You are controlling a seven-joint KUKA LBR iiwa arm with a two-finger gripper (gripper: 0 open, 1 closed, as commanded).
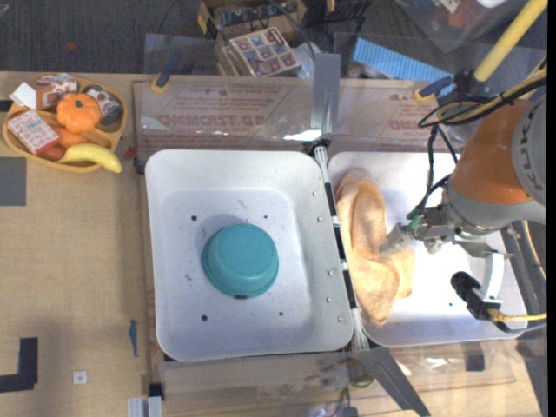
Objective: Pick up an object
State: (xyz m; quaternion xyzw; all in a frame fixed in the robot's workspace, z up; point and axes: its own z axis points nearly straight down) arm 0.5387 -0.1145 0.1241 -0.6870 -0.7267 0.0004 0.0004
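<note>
A teal bowl (241, 260) lies upside down in the middle of the left bin (174, 189). A tan cloth (369, 241) lies crumpled along the left side of the right bin (434, 320). My gripper (398, 237) reaches in from the right and is down at the cloth's right edge, touching it. Its finger tips sit against the fabric, and the gap between them is too small to judge. The grey arm with its orange band (491, 163) rises over the right bin's right half.
A divider rail (334, 233) separates the two bins. A yellow dish (61, 129) with toy fruit, including a banana and a pumpkin, stands at the bench's far left. Clear plastic sheets (261, 111) and boxes lie behind the bins. Cables hang near the arm.
</note>
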